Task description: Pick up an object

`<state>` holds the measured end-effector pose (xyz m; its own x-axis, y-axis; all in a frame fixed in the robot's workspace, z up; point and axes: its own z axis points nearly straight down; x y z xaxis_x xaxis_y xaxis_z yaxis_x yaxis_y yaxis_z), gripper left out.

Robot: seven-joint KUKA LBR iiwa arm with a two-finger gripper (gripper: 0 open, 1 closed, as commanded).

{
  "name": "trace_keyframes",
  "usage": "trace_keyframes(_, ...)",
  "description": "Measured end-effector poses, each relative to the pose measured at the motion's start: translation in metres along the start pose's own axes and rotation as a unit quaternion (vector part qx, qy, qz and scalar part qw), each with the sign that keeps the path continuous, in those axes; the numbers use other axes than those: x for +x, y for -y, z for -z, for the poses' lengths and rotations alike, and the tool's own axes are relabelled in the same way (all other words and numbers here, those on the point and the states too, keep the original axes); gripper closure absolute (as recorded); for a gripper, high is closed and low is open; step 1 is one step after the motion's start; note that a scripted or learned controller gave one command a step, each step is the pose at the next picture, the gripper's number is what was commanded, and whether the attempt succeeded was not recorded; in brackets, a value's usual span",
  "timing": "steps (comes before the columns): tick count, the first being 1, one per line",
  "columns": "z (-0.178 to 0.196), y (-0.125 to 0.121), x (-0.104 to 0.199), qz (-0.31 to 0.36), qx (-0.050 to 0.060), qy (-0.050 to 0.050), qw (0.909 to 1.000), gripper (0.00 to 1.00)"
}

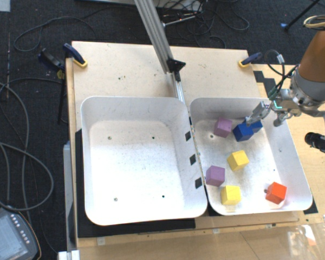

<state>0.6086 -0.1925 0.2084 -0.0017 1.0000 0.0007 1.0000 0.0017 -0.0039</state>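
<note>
Gripper [258, 118] touches blue cube [246, 130]; no writing legible.

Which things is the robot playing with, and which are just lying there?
For the job: claw, blue cube right by it, right bin.

Just lying about: two purple cubes, two yellow cubes, orange cube, left bin.

Light is bright and even from above, with no strong direction. The two white bins [135, 161] come close to washing out, so their speckles and walls look faint. Shadows are soft and short, thin along the bin rims. The dark floor [27, 37] beyond the bench edges loses detail. Focus is slightly soft throughout, with mild graininess.
</note>
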Motion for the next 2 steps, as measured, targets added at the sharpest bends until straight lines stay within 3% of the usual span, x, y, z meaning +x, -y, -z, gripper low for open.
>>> trace_keyframes(1, 0.002, -0.001, 0.0, 0.001, -0.002, 0.001, 1.0, 0.0)
trace_keyframes(2, -0.055, 0.007, -0.006, -0.002, 0.001, 0.0, 1.0, 0.0)
